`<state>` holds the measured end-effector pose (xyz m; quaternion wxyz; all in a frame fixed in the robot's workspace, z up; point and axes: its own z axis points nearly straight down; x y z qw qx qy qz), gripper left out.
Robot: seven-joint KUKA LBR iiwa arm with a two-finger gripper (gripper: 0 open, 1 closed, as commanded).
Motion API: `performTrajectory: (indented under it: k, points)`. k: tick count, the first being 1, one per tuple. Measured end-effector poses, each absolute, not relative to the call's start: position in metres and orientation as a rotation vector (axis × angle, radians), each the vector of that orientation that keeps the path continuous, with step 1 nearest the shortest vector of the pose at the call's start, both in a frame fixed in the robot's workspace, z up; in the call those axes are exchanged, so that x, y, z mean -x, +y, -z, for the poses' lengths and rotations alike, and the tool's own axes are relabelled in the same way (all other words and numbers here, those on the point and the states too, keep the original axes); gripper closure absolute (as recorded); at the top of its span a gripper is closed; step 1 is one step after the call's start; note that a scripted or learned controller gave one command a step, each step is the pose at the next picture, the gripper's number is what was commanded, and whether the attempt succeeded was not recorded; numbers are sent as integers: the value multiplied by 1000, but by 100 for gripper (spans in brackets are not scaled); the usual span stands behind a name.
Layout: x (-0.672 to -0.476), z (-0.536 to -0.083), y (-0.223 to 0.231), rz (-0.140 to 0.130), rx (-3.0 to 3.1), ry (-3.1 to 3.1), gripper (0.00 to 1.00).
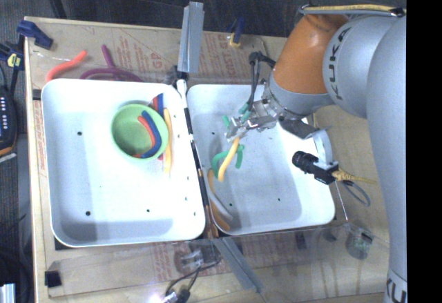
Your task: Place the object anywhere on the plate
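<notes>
A green plate sits in the left bin, toward its back right. On the plate's right side lie a red curved piece and a blue piece, and a yellow stick lies along its right rim. My gripper hangs low over the left part of the right bin. Just under it lie a thin yellow stick and a green curved piece. Another green bit shows beside the wrist.
A brown-orange curved piece lies along the right bin's left wall. A metal bar stands between the bins at the back. An orange strip and a purple cord lie on the bench behind the left bin.
</notes>
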<state>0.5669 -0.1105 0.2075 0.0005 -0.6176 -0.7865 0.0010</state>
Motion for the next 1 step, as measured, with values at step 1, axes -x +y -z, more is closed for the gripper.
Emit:
performTrajectory:
  k: [1]
  points:
    - [-567, -208, -111, -3, 1940, -2470, 0]
